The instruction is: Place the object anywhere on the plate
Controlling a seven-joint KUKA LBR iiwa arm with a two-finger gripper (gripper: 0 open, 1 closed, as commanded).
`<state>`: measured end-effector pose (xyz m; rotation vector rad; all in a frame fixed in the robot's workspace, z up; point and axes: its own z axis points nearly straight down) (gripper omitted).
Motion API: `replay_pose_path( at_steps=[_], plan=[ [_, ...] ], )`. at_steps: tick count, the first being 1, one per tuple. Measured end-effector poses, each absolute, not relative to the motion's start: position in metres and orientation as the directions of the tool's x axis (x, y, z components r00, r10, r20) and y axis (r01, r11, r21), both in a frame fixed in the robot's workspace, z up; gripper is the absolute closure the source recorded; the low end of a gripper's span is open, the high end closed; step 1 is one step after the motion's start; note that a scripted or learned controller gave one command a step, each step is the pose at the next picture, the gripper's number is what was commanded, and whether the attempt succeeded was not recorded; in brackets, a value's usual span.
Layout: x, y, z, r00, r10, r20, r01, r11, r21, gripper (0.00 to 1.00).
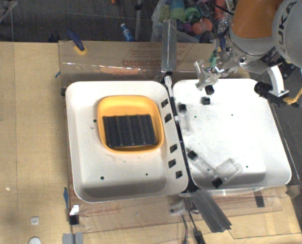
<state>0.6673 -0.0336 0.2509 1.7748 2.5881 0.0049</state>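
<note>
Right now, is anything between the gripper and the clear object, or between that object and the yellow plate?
Nothing visible lies between the gripper and the clear object. Toward the yellow plate, the bins' joined rims cross the path, and a dark ridged slab covers much of it.

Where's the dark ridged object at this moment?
The dark ridged object lies on the yellow plate in the left bin, left of the divider between the bins.

arm (273,19): grey casing | orange band | silver claw (208,85) | black fingertips
</note>
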Motion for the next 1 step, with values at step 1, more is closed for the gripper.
replay_pose_path(
  at_steps=[1],
  plan=[
    [0.6668, -0.0162, 0.1852, -0.596, 0.803, 0.002, 0.803, 0.596, 0.0, 1.0]
  ],
)
